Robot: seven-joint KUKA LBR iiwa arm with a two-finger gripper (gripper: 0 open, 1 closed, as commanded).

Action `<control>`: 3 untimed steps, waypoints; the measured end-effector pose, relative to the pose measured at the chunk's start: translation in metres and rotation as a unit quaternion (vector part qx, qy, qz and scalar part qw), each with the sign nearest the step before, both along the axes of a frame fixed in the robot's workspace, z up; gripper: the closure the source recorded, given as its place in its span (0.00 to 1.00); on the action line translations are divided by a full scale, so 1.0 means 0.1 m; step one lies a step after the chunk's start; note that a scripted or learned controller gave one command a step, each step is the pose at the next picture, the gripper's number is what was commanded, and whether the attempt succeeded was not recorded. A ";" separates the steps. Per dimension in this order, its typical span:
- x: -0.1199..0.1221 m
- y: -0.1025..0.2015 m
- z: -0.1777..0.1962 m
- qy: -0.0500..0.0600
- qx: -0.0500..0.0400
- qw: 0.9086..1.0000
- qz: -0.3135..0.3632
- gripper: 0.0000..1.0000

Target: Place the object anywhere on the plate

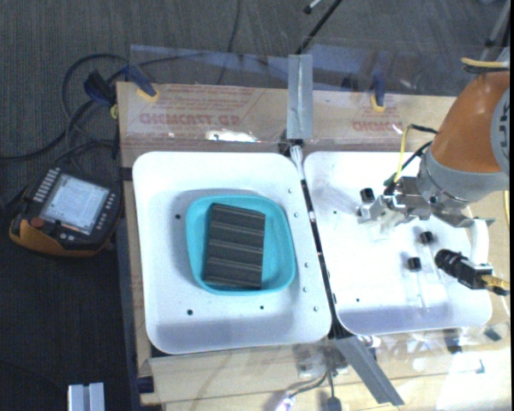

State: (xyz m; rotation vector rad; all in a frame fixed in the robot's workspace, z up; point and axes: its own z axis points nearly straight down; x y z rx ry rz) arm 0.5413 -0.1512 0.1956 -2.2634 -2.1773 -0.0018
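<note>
The dark ribbed block (pixel 235 246) lying flat on the teal plate (pixel 194 255) looks stiff, light, best pinched across its long edges; whether my tool (pixel 385 205) is open, I cannot tell.

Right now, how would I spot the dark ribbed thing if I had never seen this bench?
Find the left white bin. In its middle lies a turquoise plate, and the dark grey ribbed block rests flat on it. It is the sole dark, grooved rectangle there.

A dark grey ribbed block (pixel 235 246) lies on a turquoise plate (pixel 280 251).
</note>
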 end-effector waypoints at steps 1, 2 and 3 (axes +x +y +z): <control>0.00 0.00 0.00 0.000 0.000 1.000 0.000 0.00; -0.58 -0.37 0.12 0.001 -0.001 0.998 -0.060 0.00; -0.56 -0.04 1.63 -0.001 -0.003 0.991 -0.136 0.00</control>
